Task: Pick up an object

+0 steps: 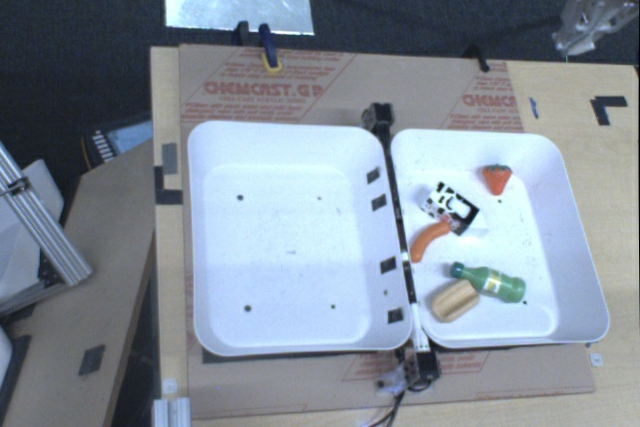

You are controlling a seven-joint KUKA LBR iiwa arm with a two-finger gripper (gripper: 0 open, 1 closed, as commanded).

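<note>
Objects are gathered in the right bin [570, 215], and nothing has yet been picked. The gripper [590, 15] is seen at the upper right corner, parked well above and beyond the bench; whether it is open or closed cannot be told from here, and nothing is seen held by it. From there, every candidate lies down and to the left. Nearest is the strawberry [497, 178], close to the bin's far wall. Further on, a black-and-white block [450, 205] touches an orange sausage-shaped piece [430, 239], its long axis slanted. Nearest the front wall, the green bottle [489, 282] lies on its side beside a tan bread roll [453, 300]. The left bin [200, 215] is passed over.
</note>
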